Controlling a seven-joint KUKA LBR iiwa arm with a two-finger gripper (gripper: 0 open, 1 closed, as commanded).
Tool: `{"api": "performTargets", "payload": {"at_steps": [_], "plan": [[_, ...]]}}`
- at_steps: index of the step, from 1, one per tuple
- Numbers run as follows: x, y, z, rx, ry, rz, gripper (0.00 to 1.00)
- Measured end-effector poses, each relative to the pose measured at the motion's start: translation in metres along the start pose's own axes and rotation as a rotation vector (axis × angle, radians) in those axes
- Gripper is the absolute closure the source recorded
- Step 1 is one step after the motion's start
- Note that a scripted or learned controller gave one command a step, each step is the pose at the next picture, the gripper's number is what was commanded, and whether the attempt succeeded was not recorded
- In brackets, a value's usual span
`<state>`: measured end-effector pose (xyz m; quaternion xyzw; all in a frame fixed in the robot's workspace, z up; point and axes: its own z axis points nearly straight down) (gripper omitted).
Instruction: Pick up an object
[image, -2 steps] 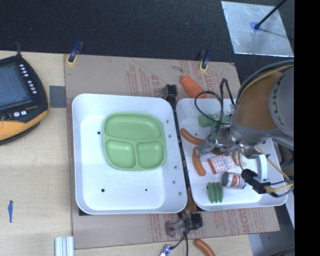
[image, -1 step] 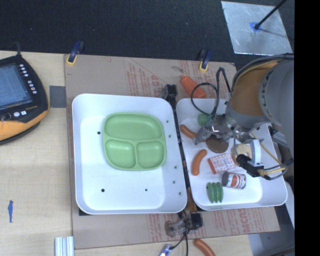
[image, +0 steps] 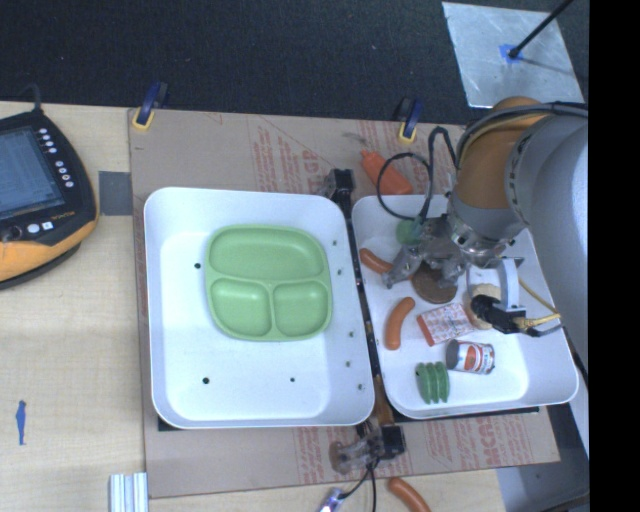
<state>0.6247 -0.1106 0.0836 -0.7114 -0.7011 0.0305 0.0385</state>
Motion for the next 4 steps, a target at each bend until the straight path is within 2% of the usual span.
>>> {"api": "performTargets", "payload": {"at_steps": [1,2,3,4], "plan": [[-0.035,-0.090,-0.001,-0.096,-0.015,-0.019,0.00],[-0.036,-0.090,-0.012,-0.096,-0.017,-0.024,1.00],[-0.002,-0.089,-0.103,-0.097,-0.011,-0.019,1.00],[-0.002,-0.090,-0.103,-0.095,-0.011,-0.019,0.00]]}}
